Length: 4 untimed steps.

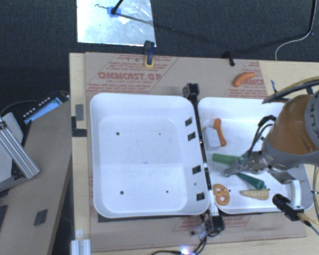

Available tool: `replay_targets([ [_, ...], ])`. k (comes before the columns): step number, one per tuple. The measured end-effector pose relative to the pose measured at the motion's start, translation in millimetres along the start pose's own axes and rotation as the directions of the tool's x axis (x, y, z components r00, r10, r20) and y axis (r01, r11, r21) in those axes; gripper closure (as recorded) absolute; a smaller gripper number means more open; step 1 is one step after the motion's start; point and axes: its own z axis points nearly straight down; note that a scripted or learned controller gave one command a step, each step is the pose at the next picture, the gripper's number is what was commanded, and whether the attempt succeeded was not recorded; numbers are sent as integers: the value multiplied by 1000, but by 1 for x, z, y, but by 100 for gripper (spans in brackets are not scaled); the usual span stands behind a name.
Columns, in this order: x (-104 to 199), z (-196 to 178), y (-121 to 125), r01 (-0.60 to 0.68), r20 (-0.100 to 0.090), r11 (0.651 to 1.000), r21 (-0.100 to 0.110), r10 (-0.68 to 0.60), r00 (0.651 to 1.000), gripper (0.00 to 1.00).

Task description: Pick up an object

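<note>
On the desk (165, 68), the right bin (239, 106) is holding the toys; the end effector (235, 166), fingers spread open, is hovering over the green piece (223, 158), presumably lining up a grasp.

Both bins (143, 102) look like smooth, slightly glossy white plastic, resting on matt printed cardboard (130, 73).

A: We're pretty sure it's a robotics lab. Two white bins (143, 102) sit on a sheet printed CHEMCAST GP (130, 74), with loose cables (303, 33) trailing around.

B: Yep, we also see aluminium framing (10, 147) at the left and dark carpet (32, 36).
</note>
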Motion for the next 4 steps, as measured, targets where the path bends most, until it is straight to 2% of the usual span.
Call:
replay_targets([
  [1, -26, -6, 44, -4, 6, 1000, -8, 4, 1000, 0],
  [2, -21, -8, 135, -1, 6, 1000, -13, 1, 1000, 0],
  [3, -23, -19, 132, 0, 7, 1000, -9, 0, 1000, 100],
  [4, -49, -208, 154, -3, 12, 1000, -25, 3, 1000, 100],
])
